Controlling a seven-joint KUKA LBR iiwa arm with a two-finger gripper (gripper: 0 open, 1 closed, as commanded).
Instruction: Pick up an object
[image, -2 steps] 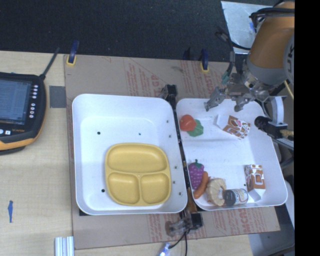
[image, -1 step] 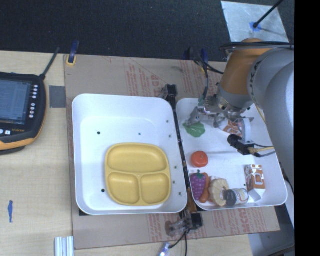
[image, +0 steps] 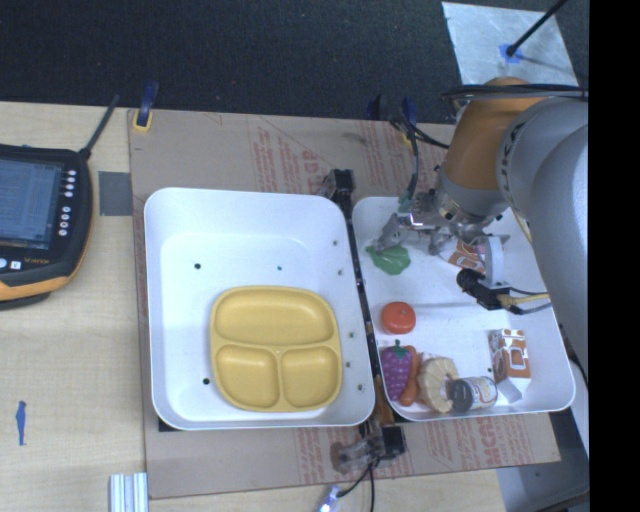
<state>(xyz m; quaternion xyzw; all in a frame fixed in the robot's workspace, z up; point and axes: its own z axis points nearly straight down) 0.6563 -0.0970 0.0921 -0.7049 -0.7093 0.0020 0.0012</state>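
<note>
My gripper (image: 405, 232) hangs low over the far left corner of the right bin (image: 452, 322), just above and to the right of a green soft-looking item (image: 391, 260); I see nothing held in it. Nearer the front of that bin lie a red tomato (image: 398, 317), purple grapes (image: 397, 368), a tan bagel (image: 436, 382), a small can (image: 470, 393) and an orange-and-white packet (image: 510, 355). Another orange packet (image: 468, 255) is partly hidden under the wrist.
The left bin (image: 250, 240) holds a yellow divided plate (image: 277, 348) toward its front. A control pendant (image: 35, 215) with an orange rim lies on the bench at the far left. The arm's grey body covers the right bin's far right side.
</note>
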